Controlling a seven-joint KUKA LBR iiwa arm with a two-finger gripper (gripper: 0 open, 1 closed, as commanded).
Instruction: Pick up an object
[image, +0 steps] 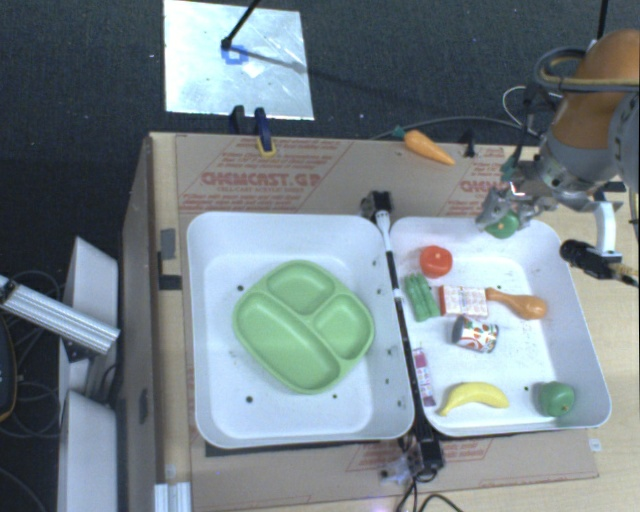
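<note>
My counter (300, 170) is a board still covered in brown printed masking paper, standing on dark carpet, with a shiny metal sheet (238, 58) lying on the floor beyond its far edge. A blue and yellow clamp (263, 132) bites that far edge, and a toy carrot (430, 148) lies loose on the board just behind the right bin. Cables trail near the carrot and past my arm, and a silver rail (58, 318) juts in at the left. The left bin (215, 260) holds a green divided plate (303, 325), sitting tilted near its middle. The right bin (585, 350) carries the pickings: a red tomato (435, 261) near the far wall, a green ridged piece (420, 298) beside the divider, a small printed box (464, 300) touching an orange spoon-shaped piece (520, 303), a little can (475, 334) on its side just in front of them, a banana (473, 397) near the front wall, and a green apple (555, 399) in the front right corner. My pincer (503, 222) hangs over the far right corner of this bin with a small green object (503, 226) at its tips; it looks gripped, though I cannot tell for sure.
</note>
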